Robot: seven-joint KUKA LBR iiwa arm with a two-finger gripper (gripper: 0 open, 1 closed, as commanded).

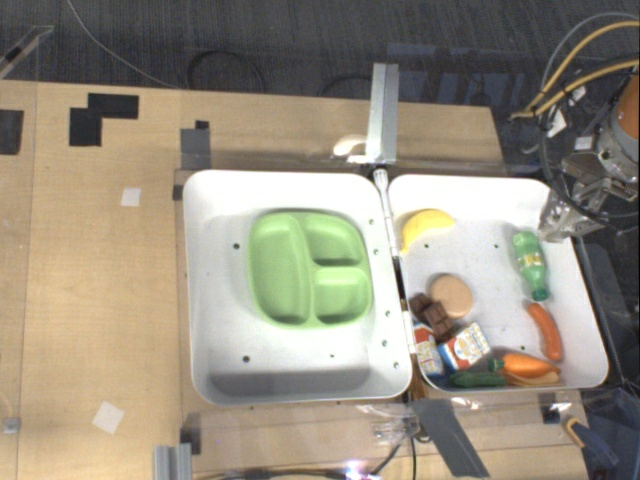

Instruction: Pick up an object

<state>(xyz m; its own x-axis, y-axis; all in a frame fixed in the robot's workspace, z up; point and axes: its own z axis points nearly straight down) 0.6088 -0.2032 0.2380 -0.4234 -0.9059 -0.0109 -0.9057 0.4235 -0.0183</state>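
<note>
The right bin (485, 203) holds several toy foods. Among them are a yellow banana-like piece (427, 226) at the back left and a green bottle (530, 261) at the right. A round brown bun (453, 294) lies in the middle, with an orange sausage (545, 330) towards the front right. A dark chocolate piece (432, 315), a red-and-white carton (466, 346), a carrot (530, 368) and a green vegetable (476, 378) crowd the front edge. My gripper (557, 220) hangs over the bin's back right rim, just above the bottle, with nothing seen in it.
The left bin (215, 278) holds a green divided plate (305, 268). A metal post (383, 108) stands behind the wall between the bins. Cables (580, 58) and the arm occupy the far right. Wooden bench surface (90, 268) spreads to the left.
</note>
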